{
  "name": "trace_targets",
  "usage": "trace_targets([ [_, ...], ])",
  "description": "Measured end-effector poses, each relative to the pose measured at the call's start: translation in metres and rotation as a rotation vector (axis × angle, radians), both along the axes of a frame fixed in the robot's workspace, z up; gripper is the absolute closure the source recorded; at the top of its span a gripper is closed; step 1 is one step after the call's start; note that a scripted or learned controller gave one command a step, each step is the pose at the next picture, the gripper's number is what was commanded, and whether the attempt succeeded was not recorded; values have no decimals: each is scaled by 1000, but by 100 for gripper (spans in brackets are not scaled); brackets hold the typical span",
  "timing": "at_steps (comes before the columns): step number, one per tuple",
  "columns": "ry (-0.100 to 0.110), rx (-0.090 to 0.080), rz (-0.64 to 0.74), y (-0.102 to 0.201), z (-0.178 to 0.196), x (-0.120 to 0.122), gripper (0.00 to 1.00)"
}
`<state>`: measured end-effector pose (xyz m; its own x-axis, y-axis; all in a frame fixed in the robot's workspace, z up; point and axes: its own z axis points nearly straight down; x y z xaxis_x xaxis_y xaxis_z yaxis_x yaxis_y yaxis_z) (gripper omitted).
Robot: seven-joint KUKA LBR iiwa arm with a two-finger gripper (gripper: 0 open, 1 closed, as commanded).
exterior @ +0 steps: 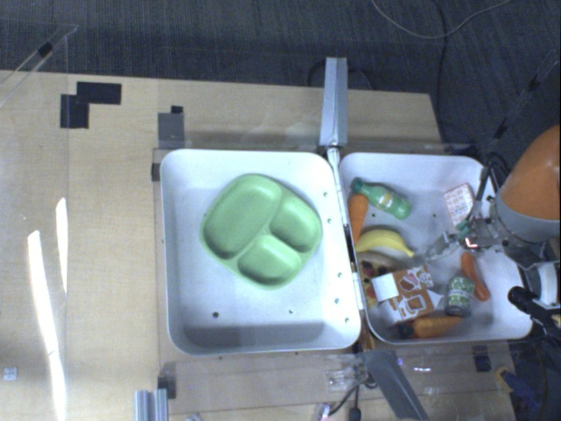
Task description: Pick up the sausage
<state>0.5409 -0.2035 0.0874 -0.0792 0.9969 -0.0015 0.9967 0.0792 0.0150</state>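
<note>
Sausage (474,277) lies by the right bin's (438,161) right wall, end effector (466,237) poised just above; its state cannot be told

On the desk (105,235), the left bin (188,323) holds a sectioned plate (261,229). In the right bin (421,167), a bottle (381,197) lies behind a banana (384,243), a carton (405,291) before it, and the sausage (475,277) at right.

We look down on a pale wooden bench (105,261) with black tape marks (88,102) near its far left corner, bright glare streaks along its left side, dark carpeted floor (219,16) beyond it, and a thin cable (438,16) looping across that floor.
</note>
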Motion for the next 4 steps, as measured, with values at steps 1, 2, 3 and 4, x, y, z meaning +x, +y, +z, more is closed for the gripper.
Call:
trace_targets([
  [1, -1, 1, 2, 0, 9, 2, 100],
  [2, -2, 1, 6, 1, 17, 4, 100],
  [3, -2, 2, 6, 1, 17, 4, 0],
  [4, 1, -1, 49, -1, 0, -24, 0],
])
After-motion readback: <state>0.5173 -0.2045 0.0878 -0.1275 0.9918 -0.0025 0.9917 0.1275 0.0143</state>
